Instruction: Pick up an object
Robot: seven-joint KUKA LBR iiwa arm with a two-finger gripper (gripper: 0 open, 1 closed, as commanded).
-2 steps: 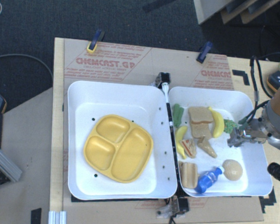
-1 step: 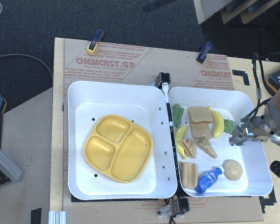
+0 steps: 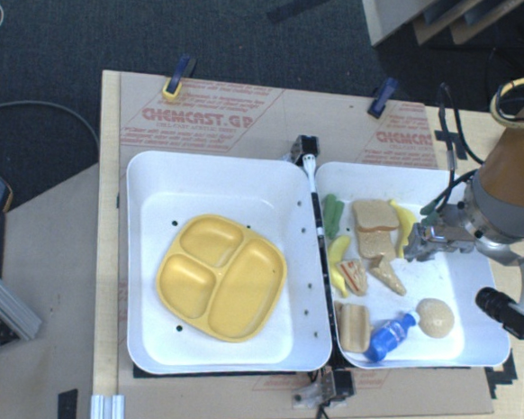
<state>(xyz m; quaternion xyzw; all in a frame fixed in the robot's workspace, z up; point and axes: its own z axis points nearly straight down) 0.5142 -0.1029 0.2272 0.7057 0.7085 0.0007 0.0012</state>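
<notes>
Right bin [image 3: 467, 356]: grey two-finger gripper [image 3: 419, 246] low over toy food.
Beside tan bread slice [image 3: 375, 215]; claw opening cannot be told.

Yellow divided plate [image 3: 221, 277] in left bin [image 3: 146, 195] — toy foods crowd right bin [image 3: 476, 352].
</notes>
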